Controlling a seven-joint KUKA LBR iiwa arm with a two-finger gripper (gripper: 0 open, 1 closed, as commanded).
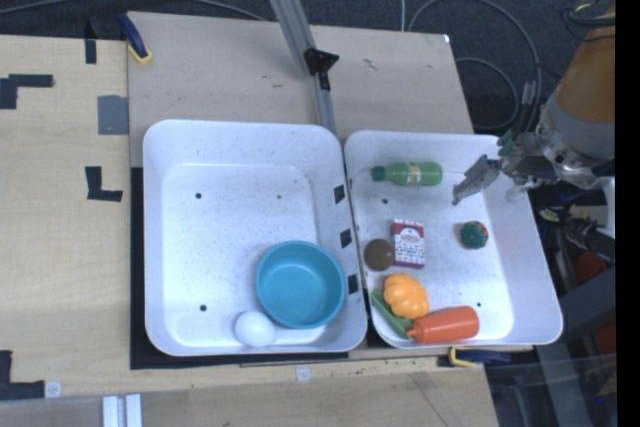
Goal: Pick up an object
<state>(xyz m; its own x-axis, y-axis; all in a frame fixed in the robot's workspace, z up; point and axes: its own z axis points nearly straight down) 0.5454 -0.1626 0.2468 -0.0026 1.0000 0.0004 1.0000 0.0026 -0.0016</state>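
Single fixed overhead view, slanted. Two shallow white bins, speckled plastic with rounded corners, side by side on a tan bench.

Left bin point(180, 165): a glossy blue bowl point(299, 283), round, sits near the front right corner; a smooth white ball point(254, 327) lies just beside it at the front wall.

Right bin point(520, 265): a green bottle point(409, 175), cylindrical with a yellowish label, lies on its side near the back wall. A small red carton point(408, 243), rectangular, lies flat mid-bin, with a dark brown round object point(378, 255) touching its left edge. At the front: a lumpy orange pumpkin-shaped item point(405, 295), a long green piece point(390, 315) partly under it, and a smooth red-orange carrot-like cylinder point(443, 324) against the front wall. A small green ball with red markings point(473, 234) sits apart toward the right.

Gripper point(468, 185): grey metal, over the right bin's back right area, above and clear of the small green ball, nothing between its fingers. Cannot tell whether it is spread or pressed together
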